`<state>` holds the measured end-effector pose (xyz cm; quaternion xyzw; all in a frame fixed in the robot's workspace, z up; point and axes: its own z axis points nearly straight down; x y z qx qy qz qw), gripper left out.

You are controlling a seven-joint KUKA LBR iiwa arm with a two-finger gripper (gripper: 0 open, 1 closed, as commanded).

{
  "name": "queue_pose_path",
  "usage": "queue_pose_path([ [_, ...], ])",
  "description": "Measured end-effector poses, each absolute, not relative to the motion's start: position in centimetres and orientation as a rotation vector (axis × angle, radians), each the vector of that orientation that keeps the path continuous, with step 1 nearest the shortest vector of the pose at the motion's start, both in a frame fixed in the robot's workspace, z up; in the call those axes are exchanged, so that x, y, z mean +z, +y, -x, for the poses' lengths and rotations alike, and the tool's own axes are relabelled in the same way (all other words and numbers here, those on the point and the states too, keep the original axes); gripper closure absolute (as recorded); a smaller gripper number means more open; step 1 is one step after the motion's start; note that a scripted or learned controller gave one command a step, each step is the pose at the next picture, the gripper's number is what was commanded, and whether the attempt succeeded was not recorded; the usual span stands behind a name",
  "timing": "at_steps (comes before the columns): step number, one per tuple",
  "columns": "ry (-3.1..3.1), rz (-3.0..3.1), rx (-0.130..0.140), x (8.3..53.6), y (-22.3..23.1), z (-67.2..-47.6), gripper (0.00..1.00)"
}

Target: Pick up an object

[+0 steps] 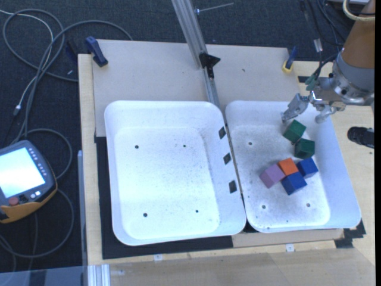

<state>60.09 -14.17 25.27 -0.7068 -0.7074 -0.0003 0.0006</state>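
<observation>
I am watching the arm (357, 52) reaching in from the right, its tool (311, 109) hanging over the far part of the right bin (333, 216); the two fingers are standing spread apart, one pale fingertip (294, 108) to the left and the other (326, 113) to the right, with nothing between them; I am judging this an approach, not a grasp.

The candidates are all lying in the right bin: a dark green block (294, 130) just near of the tool, a second green block (305, 147) touching or almost touching it; nearer again a tight cluster of an orange block (288, 166), a purple block (272, 175) and two blue blocks (308, 167) (293, 183). The tool is probably sitting where it is because the far green block is the most isolated piece; the cluster would be crowding the fingers.

The left bin (119, 159) is carrying no blocks. A slanted metal post (189, 25) is crossing the far side of the table (149, 70).

Hard to make out: the tool's height above the bin floor; whether the green blocks are actually touching; the arm's upper links are being cut off at the right edge.
</observation>
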Motion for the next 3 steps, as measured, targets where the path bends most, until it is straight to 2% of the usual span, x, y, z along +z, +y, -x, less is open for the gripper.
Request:
queue_pose_path([
  [1,-2.213,2.213,0.008,14.7,-10.5,-53.1,0.00],
  [2,-2.229,2.220,-0.006,18.2,-8.5,-56.1,0.00],
  [3,-2.220,2.224,0.002,14.4,-11.8,-57.6,0.00],
])
